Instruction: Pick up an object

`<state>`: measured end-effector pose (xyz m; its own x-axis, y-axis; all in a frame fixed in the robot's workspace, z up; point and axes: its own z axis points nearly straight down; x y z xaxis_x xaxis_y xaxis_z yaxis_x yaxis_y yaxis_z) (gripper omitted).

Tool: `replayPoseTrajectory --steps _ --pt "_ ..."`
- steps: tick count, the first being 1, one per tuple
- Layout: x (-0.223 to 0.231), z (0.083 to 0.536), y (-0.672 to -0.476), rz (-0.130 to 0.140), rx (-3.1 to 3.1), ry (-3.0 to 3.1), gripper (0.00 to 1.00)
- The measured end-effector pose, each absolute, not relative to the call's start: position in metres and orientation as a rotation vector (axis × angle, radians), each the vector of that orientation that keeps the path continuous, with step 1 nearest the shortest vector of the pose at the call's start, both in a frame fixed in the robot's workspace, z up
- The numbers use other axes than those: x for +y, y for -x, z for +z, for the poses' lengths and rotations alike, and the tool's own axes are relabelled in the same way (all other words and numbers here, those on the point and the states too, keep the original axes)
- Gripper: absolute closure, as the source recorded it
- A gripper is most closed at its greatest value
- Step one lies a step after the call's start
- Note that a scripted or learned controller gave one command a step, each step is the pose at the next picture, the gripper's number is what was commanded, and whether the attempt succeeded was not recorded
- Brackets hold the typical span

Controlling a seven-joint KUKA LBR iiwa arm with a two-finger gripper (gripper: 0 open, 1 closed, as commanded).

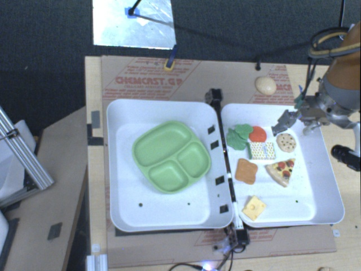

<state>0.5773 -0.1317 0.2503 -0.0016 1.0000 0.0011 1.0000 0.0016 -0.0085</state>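
The right bin (324,199) holds several toy foods: a green leafy piece (240,136), a red tomato slice (258,134), a patterned cracker (262,150), a chocolate-chip cookie (286,142), a pizza slice (281,171), an orange-brown toast piece (246,171) and a yellow cheese block (254,208). My gripper (284,123) hangs over the bin's upper right part, just above and left of the cookie. Nothing is seen between its fingers.
The left bin (121,208) carries a green three-compartment plate (171,156). A beige egg-shaped object (265,84) lies on the bench behind the right bin. A black divider with clips (223,157) runs between the bins. The arm (338,89) comes in from the right.
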Motion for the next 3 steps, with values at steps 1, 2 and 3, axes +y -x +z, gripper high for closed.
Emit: replayPoseTrajectory --steps 1,2,3 --pt "-0.132 0.256 -0.579 -0.001 -2.226 2.218 0.0" --pt "-0.137 0.212 -0.582 0.001 -2.222 2.22 0.0" --pt "-0.143 0.159 -0.573 0.003 -2.22 2.219 0.0"
